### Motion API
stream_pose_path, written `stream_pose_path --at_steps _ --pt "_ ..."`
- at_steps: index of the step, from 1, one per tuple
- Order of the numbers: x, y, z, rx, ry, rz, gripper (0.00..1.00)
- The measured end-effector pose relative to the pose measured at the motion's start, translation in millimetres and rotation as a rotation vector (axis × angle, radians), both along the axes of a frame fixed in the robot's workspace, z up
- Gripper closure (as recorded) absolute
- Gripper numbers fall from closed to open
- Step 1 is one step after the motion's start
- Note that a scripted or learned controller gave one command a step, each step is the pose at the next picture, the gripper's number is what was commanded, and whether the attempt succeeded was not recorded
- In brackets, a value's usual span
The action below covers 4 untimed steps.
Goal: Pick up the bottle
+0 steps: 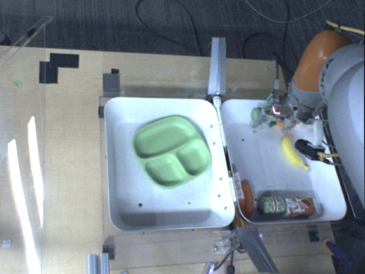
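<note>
A wooden bench (57, 153) is seen from above, with two white bins set side by side on it. The left bin (122, 210) is occupied by a green tray (171, 151) with three compartments, laid slightly askew near its middle. The arm (336, 73), grey with an orange band, is extended over the far right corner of the right bin (256, 153). The bottle (286, 205) is laid on its side along the near wall of the right bin, its green-labelled part towards the left and its brown end to the right. A red item (246, 194) is found just beside it at the near left corner. A banana (293, 152) is placed near the right wall. The gripper (276, 113) is poised at the far end of the right bin, well apart from the bottle; whether it is wide or narrow cannot be told. A small green thing (256, 114) is seen just left of it.
</note>
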<state>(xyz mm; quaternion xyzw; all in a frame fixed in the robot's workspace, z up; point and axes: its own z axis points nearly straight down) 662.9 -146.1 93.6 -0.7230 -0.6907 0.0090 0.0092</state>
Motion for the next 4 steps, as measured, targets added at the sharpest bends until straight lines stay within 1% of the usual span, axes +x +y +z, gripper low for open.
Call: stream_pose_path --at_steps 1,2,3,4 --pt "0 -28 -10 0.012 0.012 -0.006 0.00" --pt "0 -11 -10 -0.005 0.001 0.009 0.00" --pt "7 56 33 -0.001 -0.029 -0.007 0.00" --pt "5 0 11 -0.003 -0.024 -0.076 0.00"
